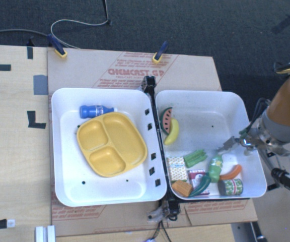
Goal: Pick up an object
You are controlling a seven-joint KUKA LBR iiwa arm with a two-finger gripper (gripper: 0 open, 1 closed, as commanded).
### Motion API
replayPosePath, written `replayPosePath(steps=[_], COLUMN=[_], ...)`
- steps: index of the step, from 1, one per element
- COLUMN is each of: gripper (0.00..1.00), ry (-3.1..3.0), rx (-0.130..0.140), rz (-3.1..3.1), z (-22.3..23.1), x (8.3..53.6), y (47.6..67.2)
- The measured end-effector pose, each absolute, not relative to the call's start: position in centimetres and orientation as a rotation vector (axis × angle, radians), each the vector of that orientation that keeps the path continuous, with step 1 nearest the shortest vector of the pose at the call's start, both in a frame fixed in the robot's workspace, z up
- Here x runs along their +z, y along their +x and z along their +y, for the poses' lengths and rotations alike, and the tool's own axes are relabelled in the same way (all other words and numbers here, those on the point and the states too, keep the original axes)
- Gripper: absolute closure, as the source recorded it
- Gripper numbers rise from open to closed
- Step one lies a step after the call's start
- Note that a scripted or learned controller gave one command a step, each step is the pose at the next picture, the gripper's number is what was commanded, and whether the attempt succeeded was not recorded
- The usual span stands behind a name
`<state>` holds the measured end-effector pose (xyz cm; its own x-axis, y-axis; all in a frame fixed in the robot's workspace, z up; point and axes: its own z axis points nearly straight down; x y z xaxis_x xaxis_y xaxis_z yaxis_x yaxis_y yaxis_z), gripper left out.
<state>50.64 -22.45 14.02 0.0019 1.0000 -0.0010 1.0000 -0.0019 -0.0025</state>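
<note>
We see our tool [234,143] hovering over the right bin [200,99], near its right wall; we cannot tell how it is set. The candidate objects crowd the bin's near side: a green bottle [215,168], an orange carrot-like piece [230,172], a small can [231,187], a green block [195,158]. They lie touching or just beside one another, so we judge a descent could nudge neighbours, catch two at once, or slip off the rounded bottle.
</note>
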Motion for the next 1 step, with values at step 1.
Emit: replayPosePath(steps=[1], gripper=[0.00], ry=[-2.219], rx=[0.001], rz=[-2.221], z=[-20.67], x=[10.71], y=[48.35])
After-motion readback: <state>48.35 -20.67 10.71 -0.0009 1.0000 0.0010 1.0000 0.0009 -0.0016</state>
